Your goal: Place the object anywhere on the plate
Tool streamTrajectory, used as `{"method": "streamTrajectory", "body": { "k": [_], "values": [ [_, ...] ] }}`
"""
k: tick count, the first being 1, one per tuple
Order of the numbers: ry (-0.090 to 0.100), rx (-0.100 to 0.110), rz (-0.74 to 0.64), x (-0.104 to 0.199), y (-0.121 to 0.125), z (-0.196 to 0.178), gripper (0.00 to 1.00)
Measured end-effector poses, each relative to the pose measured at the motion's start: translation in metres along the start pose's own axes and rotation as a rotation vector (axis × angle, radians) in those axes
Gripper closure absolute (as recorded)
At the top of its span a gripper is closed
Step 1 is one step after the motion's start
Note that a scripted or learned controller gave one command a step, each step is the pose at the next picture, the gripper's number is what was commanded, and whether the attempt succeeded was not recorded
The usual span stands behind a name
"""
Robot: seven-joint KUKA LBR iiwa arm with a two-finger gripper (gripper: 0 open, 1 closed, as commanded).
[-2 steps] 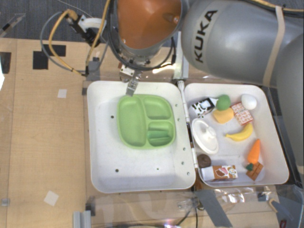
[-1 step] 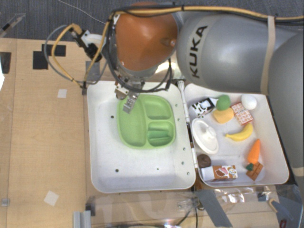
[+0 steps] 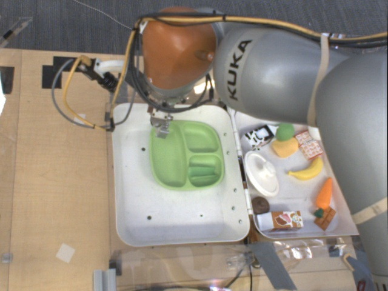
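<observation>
A light green divided plate point(image 3: 176, 162) lies in the left white bin point(image 3: 130, 187), with one large compartment on its left and smaller ones on its right. My gripper point(image 3: 161, 127) hangs below the orange wrist band, over the plate's upper left edge. No object shows at its tip. The plate's compartments look bare. The loose objects lie in the right bin point(image 3: 345, 220).
The right bin holds a white bowl point(image 3: 262, 173), a banana point(image 3: 306, 170), a carrot point(image 3: 324, 193), a green ball point(image 3: 285, 131), a yellow piece point(image 3: 284, 148), a small box point(image 3: 286, 220) and several other toys. Yellow and black cables point(image 3: 76, 102) loop at the back left. The arm covers the right bin's far corner.
</observation>
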State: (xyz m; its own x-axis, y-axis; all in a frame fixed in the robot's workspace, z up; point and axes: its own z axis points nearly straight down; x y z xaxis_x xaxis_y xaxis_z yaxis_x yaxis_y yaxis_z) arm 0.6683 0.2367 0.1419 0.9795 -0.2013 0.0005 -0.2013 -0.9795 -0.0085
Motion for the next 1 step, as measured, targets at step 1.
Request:
{"method": "streamTrajectory", "body": {
  "k": [1],
  "values": [
    [0.007, 0.001, -0.004, -0.0451, 0.0077, -0.0761, 1.00]
  ]
}}
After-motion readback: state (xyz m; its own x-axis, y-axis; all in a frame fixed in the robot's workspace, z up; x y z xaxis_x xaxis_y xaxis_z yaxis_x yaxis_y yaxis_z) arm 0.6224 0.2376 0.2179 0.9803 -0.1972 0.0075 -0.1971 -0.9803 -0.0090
